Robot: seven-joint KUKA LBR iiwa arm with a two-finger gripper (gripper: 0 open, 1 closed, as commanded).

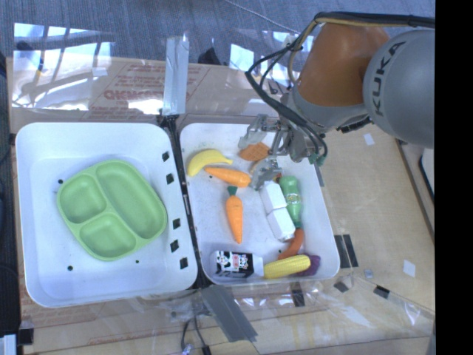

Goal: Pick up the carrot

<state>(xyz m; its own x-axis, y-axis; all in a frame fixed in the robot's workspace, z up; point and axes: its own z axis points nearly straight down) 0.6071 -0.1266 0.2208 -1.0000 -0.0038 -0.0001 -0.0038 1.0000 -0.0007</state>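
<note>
Bench held two white bins; right bin (321,220) cluttered. Carrot (234,217) lay mid-bin, long axis near-far — down-left of the gripper (267,170), whose grip state I couldn't tell.

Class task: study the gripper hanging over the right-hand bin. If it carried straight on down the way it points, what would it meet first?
Probably the carrot lying just left of the gripper, or the white block beside it; depth is hard to judge from this slant.

A divided plate (111,209) sits in the left bin (29,272); in the right bin (325,228), a carrot (234,217) lies below a banana (206,159), the gripper (272,165) just right.
</note>
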